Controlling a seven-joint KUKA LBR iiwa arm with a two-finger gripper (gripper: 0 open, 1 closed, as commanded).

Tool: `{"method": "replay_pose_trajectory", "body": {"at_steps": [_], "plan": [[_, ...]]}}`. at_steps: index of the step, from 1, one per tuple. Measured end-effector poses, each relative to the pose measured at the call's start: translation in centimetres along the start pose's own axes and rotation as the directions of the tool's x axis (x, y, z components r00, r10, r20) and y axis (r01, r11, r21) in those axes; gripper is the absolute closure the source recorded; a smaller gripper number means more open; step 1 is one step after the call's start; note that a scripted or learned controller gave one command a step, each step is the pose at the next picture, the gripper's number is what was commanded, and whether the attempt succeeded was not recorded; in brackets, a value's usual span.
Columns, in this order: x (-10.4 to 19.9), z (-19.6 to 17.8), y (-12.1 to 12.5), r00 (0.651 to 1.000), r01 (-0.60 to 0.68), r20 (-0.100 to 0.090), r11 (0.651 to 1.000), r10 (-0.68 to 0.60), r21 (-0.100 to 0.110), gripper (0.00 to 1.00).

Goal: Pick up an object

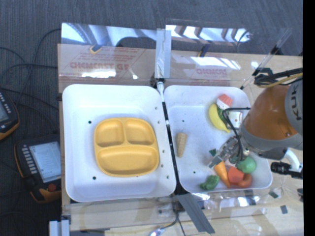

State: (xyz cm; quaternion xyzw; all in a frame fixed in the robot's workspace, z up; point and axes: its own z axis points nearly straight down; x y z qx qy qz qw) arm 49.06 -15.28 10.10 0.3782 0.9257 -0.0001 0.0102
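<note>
Carrot (221,171) under hand (227,153), w/ tomato (235,175), lime (247,164)

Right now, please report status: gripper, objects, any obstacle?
Gripper low in right bin, over toy pile. Carrot, tomato crowded underneath. Nothing seen held.

Glossy white plastic bins (74,146); smooth yellow tray (127,146), likely plastic; clear glossy panels (108,53) behind
</note>
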Motion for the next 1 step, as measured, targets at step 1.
{"method": "replay_pose_trajectory", "body": {"at_steps": [1], "plan": [[1.65, -10.28, 4.64, 0.999, -0.037, -0.017, 0.999, 0.037, 0.008, 1.00]]}}
